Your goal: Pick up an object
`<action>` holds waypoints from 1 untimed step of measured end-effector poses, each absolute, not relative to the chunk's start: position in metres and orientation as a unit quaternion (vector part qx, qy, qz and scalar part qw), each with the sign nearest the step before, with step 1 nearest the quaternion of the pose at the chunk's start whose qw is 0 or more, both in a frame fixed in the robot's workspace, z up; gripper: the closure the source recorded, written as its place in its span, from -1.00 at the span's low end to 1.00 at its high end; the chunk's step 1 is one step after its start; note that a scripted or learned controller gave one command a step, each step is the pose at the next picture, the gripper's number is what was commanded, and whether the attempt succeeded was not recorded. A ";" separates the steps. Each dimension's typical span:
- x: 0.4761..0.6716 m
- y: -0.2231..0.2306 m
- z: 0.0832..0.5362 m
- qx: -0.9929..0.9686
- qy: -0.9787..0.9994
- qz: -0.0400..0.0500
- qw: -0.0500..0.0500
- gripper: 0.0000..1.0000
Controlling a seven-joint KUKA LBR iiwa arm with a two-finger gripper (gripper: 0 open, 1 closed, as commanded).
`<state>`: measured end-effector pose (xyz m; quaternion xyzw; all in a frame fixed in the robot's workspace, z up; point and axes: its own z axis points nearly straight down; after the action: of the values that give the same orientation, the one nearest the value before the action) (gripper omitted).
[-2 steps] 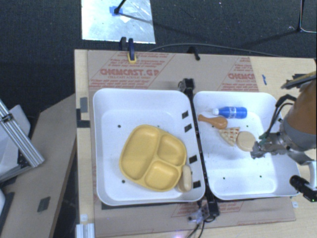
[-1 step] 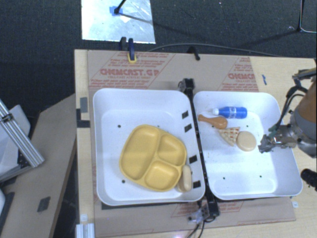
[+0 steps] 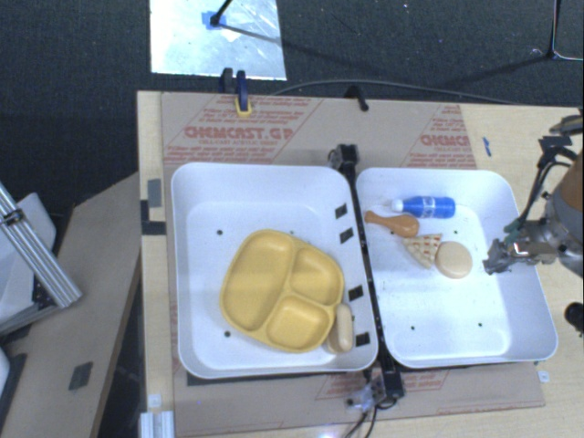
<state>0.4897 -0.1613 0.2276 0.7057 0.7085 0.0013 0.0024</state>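
Dark carpet [image 3: 73, 80] lies behind and to the left of the bench [image 3: 274, 121], whose top is covered by brown board printed with red lettering. On the carpet beyond the bench sits a shiny metal sheet [image 3: 214, 26] with a thin dark rod slanting across it. A blue and yellow clamp [image 3: 239, 94] grips the far edge of the board.

Two white bins stand side by side, their inner walls touching along a line of black clips. Left bin [image 3: 205, 199] holds a yellow tray [image 3: 278, 286] with several compartments, lying slightly turned toward the near right corner. A pale roll [image 3: 342, 328] rests just beside the tray's near right corner, against the bin's right wall.

Right bin [image 3: 493, 327] carries a small cluster in its far half. A blue bottle [image 3: 424, 207] with a white cap lies on its side, farthest back. Just in front of it lies a brown drumstick [image 3: 392, 222], its thin end pointing left. Nearer still is a tan wedge [image 3: 422, 246] with a criss-cross pattern, and touching its right side a round beige bun [image 3: 453, 260].

Grey arm [image 3: 557, 235] enters from the right, over the right bin's right wall. Its gripper [image 3: 500, 255] hangs near that wall, to the right of the bun and apart from it, with nothing seen between its fingers. How wide they stand I cannot tell.
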 end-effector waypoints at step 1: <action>0.496 -0.111 0.218 0.704 0.710 0.001 0.001 1.00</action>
<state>0.4958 -0.1106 0.2176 0.7041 0.7101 0.0012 0.0008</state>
